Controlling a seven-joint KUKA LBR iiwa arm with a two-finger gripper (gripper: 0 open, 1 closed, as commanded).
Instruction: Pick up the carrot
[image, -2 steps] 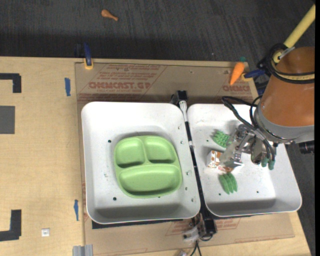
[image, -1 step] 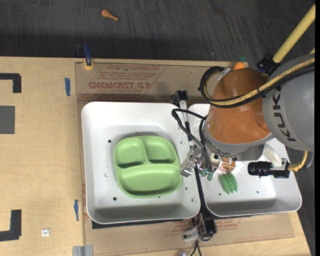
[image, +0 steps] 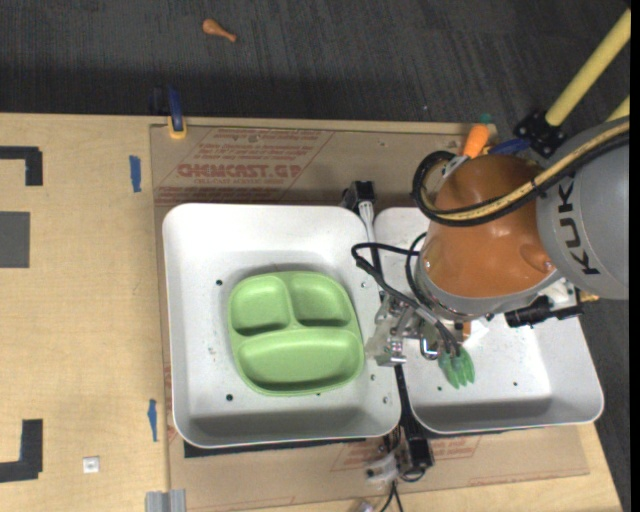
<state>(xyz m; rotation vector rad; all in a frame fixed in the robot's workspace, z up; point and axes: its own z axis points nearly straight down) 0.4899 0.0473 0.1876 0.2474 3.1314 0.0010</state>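
- The grey KUKA arm with its orange band (image: 485, 235) comes in from the right edge of the frame, its wrist pointing down at centre right.
- The metal two-finger gripper (image: 408, 338) hangs below the orange band, just right of frame centre.
- Black cables (image: 455, 205) loop around the wrist.

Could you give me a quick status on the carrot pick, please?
Gripper low at right bin's left edge. Carrot's green top beside it, rest hidden. Grasp unconfirmed.

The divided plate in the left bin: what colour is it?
Light green, plain, seen clearly in the camera view.
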